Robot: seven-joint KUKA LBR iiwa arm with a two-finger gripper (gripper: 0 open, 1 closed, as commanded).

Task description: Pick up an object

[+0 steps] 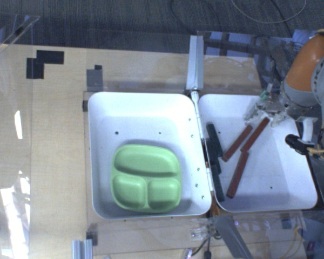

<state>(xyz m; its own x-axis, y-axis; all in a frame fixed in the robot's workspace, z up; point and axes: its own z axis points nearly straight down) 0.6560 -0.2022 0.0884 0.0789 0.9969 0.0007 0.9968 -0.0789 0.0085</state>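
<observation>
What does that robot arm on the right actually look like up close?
The arm is rounded and bulky, light grey, with a bright orange band curving around it above the wrist. Below sits a pale metallic gripper, a small cluster of silvery parts with a touch of green. A black fitting and thin cables hang beside the arm.

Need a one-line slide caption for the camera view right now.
End effector at the upper ends of the brown sticks in the right bin; a green tray sits in the left bin.

The arm [313,72] (orange-banded) hangs its gripper [270,112] low.
</observation>
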